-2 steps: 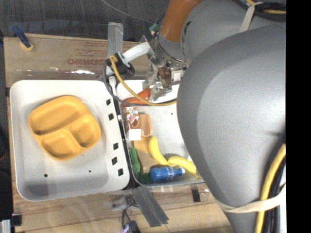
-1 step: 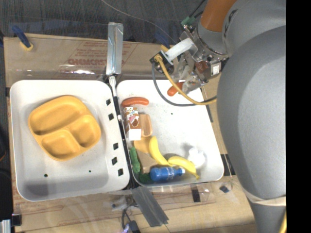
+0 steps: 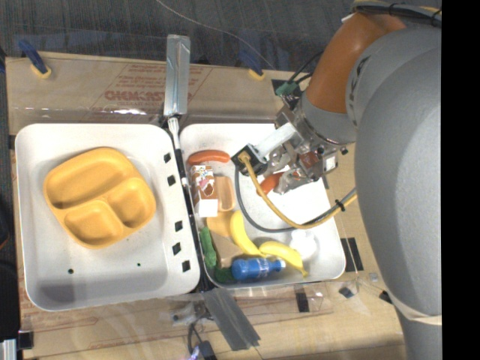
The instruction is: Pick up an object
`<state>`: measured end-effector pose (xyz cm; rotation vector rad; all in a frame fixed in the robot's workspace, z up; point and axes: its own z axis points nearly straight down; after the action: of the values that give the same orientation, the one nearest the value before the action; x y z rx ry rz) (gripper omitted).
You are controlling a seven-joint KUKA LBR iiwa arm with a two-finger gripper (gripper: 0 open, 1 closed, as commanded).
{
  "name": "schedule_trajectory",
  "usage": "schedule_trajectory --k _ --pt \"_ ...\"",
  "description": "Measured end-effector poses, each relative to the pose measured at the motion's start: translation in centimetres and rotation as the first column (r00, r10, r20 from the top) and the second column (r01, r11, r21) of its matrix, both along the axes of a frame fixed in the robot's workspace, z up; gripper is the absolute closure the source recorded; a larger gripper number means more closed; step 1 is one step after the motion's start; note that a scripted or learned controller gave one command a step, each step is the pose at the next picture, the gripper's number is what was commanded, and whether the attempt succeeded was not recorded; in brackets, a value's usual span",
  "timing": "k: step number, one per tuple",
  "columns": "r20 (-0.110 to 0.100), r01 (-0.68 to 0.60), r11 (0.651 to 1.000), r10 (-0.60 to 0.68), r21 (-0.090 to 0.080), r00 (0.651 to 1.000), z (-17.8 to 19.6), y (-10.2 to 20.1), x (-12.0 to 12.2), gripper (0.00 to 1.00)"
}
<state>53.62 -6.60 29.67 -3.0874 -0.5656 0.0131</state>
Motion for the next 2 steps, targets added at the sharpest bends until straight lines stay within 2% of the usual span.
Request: schedule_trajectory --k 1,2 --pt "0.006 0.151 0.989 -0.151 -0.001 0.989 0.4 9.7 3.2 1.0" --pt "0.009 0.022 1.0 -0.022 0.0 1.0 8.1 2.7 -0.3 1.0"
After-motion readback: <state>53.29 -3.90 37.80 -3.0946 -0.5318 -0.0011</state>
